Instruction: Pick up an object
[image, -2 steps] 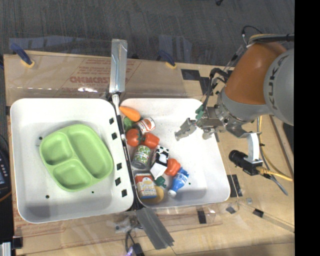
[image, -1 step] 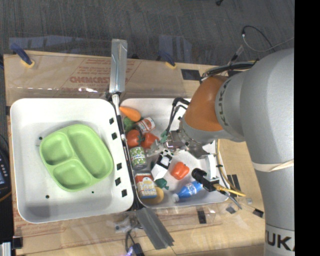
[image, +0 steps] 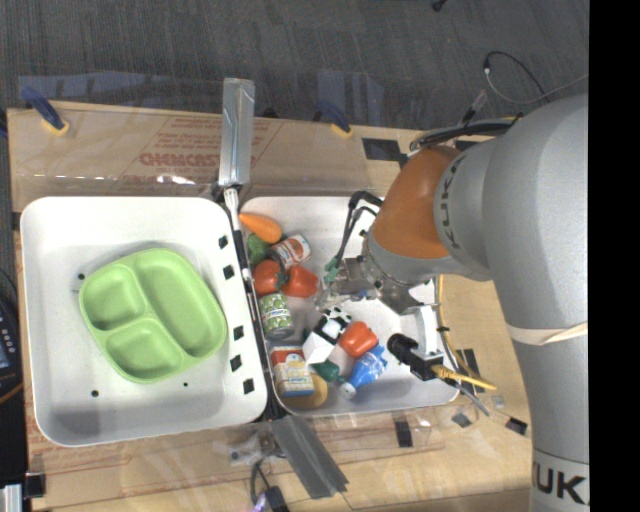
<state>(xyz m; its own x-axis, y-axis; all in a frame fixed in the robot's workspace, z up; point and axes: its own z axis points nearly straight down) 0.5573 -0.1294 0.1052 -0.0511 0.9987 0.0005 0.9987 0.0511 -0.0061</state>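
Camera view. Two shallow white plastic bins side by side on the counter (image: 480, 400): left bin (image: 60, 260) carrying a lime-green divided plastic tray (image: 150, 312), flat near its middle; right bin (image: 400, 395) crowded with small toy groceries, heaped toward the dividing wall.

Among them: an orange carrot-shaped toy (image: 261, 227), a red tomato-like toy (image: 301, 282), a small jar with a green label (image: 276, 316), a blue-and-white bottle (image: 366, 369), a yellow-labelled tin (image: 293, 376). Labels too small to read.

Grey arm with orange band (image: 425, 215) reaching in from the right, wrist bent down over the pile, presumably to line up a pick. Tool (image: 345, 282) low among the toys just beside the red tomato-like toy (spread or pinched, cannot tell). Nothing seen lifted.

Legible: "KUK" on the arm's base (image: 560, 487); faint red print on the cardboard sheet (image: 180, 150) behind, unreadable.
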